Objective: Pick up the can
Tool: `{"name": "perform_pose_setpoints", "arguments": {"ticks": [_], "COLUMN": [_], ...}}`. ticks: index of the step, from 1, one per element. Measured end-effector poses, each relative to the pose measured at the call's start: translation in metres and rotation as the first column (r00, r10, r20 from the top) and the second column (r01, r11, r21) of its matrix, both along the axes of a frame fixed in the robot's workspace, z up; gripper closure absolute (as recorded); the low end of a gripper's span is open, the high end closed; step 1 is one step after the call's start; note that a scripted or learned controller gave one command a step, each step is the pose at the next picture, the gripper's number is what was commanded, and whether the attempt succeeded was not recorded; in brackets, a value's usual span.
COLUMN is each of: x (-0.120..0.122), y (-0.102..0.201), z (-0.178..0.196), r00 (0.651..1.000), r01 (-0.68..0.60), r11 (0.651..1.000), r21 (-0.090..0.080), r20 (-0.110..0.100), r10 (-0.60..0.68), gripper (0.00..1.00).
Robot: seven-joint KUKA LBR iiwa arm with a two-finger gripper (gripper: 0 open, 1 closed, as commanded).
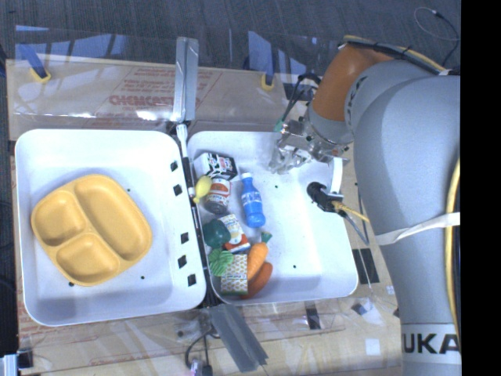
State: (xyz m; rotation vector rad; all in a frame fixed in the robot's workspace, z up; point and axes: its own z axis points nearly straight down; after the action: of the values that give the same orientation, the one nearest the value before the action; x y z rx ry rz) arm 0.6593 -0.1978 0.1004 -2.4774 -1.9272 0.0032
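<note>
Hand (286, 157) low over right bin (333, 276), grip state unclear, holding nothing visible, can (218, 195) well apart.

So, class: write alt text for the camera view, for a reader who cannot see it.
A grey robot arm reaches in from the right, its gripper above the far part of the right bin, apart from the can. The can lies near that bin's left wall among a blue bottle, a carrot and other small items. The left bin holds a yellow divided plate.
</note>
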Motion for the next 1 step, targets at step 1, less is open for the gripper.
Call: {"name": "perform_pose_setpoints", "arguments": {"ticks": [1], "x": [-0.0291], "y": [0.0608], "z": [-0.0115], "r00": [0.940], "r01": [0.340], "r11": [0.940], "r21": [-0.001], "r20": [-0.006], "r10": [-0.340], "gripper": [1.00]}}
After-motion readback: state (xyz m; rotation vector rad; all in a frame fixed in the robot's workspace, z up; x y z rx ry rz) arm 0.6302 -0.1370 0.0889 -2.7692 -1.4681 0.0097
